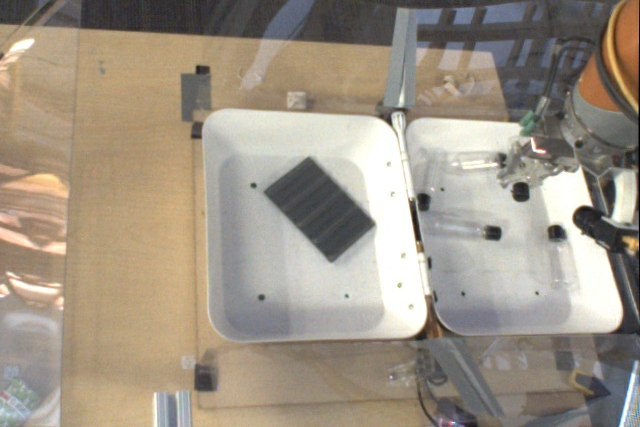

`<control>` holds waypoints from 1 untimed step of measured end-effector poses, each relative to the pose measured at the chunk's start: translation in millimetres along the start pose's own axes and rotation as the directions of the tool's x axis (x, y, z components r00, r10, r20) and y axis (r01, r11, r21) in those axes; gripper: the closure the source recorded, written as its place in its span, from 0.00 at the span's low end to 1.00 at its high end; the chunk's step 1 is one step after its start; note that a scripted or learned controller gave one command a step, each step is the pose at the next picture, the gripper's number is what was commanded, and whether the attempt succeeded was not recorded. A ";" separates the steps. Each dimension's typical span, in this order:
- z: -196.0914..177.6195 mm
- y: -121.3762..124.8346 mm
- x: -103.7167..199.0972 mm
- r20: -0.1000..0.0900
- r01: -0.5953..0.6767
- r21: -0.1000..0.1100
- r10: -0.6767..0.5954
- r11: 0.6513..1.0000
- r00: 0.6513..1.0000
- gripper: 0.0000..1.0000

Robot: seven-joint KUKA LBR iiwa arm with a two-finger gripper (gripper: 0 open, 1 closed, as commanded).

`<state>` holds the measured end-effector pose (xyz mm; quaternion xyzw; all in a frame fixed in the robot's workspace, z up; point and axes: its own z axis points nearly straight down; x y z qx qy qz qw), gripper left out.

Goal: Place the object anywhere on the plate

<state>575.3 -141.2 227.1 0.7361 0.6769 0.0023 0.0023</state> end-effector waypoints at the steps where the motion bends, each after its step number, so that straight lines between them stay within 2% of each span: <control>1: -4.4 51.8 10.4 0.001 0.174 0.001 -0.174 0.985 0.985 1.00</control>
